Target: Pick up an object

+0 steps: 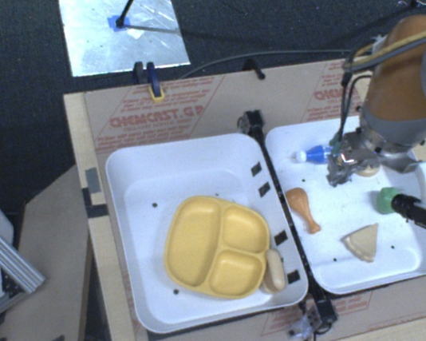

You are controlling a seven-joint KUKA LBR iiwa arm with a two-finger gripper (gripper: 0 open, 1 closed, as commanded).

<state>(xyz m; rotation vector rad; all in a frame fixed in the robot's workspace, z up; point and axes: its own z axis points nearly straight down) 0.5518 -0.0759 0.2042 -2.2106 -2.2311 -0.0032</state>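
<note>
My gripper [343, 172] hangs low over the right bin [423, 264], near its back middle. A blue and white bottle [316, 155] lies just left of it, partly under the wrist. A brown drumstick-shaped toy [302, 209] lies by the bin's left wall. A tan wedge [363, 243] rests toward the front. A green piece [386, 198] sits to the right, beside the black cable fitting. Nothing shows between the fingers.
The left bin [136, 219] holds a yellow divided plate [214, 246] and a pale oblong piece [274, 270] at its front right. A black divider with clips [280, 211] runs between the bins. The arm's orange band [406, 68] looms over the right bin's back.
</note>
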